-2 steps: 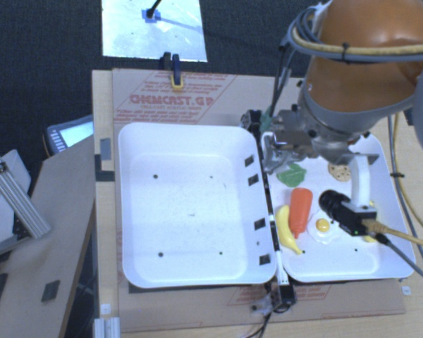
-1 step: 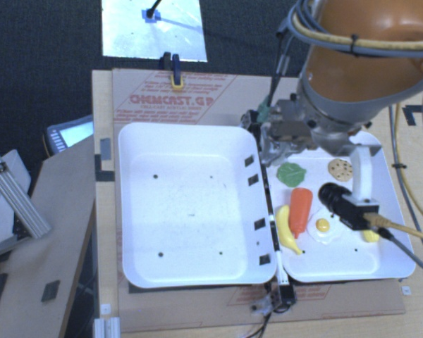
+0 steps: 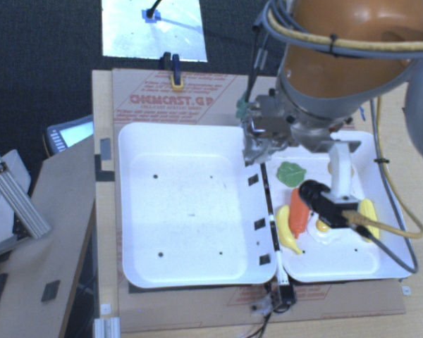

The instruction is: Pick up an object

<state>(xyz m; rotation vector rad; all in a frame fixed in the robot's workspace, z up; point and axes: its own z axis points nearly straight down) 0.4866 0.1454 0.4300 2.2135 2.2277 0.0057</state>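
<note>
1. Arm [image 3: 352,41] is seen entering from 3 o'clock above the right bin [image 3: 366,263].
2. Left bin [image 3: 190,210] is set at its 9 o'clock.
3. Gripper [image 3: 256,152] is hung over the right bin's 11 o'clock corner; whether it is open or closed cannot be told.
4. Orange piece [image 3: 298,219], yellow banana [image 3: 289,239] and green piece [image 3: 291,173] are laid along that bin's 9 o'clock side.

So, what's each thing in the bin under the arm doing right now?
Green round flat piece: lying flat, alone.
Yellow banana-shaped toy: lying beside the divider.
Orange carrot-shaped toy: lying, touching the yellow banana-shaped toy.
Second yellow piece: lying, partly hidden.
Gripper: above the divider, nothing seen in it.
</note>
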